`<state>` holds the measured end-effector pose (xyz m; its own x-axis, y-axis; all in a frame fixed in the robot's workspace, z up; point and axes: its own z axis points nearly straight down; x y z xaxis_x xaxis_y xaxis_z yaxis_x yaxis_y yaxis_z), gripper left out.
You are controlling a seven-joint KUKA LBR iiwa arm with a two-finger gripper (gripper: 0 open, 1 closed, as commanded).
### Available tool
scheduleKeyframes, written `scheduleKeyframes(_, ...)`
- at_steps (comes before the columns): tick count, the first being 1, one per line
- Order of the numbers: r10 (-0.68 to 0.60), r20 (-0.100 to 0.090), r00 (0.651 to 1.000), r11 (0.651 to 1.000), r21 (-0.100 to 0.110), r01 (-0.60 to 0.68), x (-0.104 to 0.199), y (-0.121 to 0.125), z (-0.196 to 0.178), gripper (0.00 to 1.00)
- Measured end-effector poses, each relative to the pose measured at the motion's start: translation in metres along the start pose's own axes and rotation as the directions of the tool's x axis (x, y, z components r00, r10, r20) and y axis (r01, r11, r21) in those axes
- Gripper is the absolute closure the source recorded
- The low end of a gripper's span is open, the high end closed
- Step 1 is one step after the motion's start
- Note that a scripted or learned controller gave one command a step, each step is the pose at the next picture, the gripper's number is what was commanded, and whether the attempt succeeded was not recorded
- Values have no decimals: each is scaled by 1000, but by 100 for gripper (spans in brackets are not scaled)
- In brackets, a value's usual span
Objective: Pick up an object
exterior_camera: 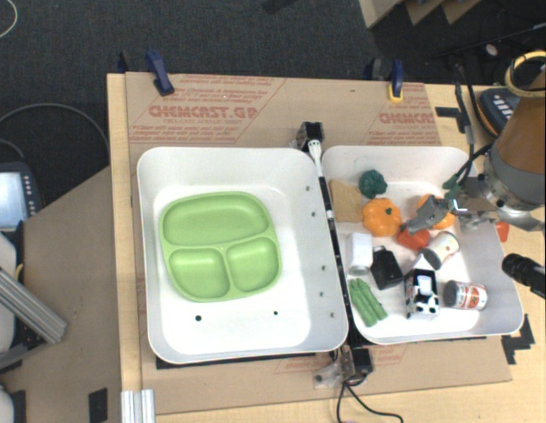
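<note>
Camera view shows us the pincer [434, 211] just right of the orange pumpkin [381, 216]; its grip we cannot tell; green tray [220, 245] lies far left.

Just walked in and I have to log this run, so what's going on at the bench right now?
A grey and orange robot arm reaches in from the right over the right bin, which holds a clutter of small things: a small orange pumpkin, a dark green piece, a cow figure and green sticks. Its tool sits low among them beside the pumpkin. Whether it has gripped anything is unclear. The left bin holds a green divided tray.
</note>
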<state>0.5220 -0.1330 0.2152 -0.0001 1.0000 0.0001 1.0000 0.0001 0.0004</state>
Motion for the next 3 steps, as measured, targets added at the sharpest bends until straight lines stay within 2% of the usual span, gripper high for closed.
scheduleKeyframes(1, -1, 1, 1000, 1000, 1, 1, -4, 40, 135, 0)
scheduleKeyframes(2, 2, 1, 1000, 1000, -2, -2, -4, 39, 120, 100)
scheduleKeyframes(3, -1, 0, 1000, 1000, 4, 1, 36, 10, 131, 100)
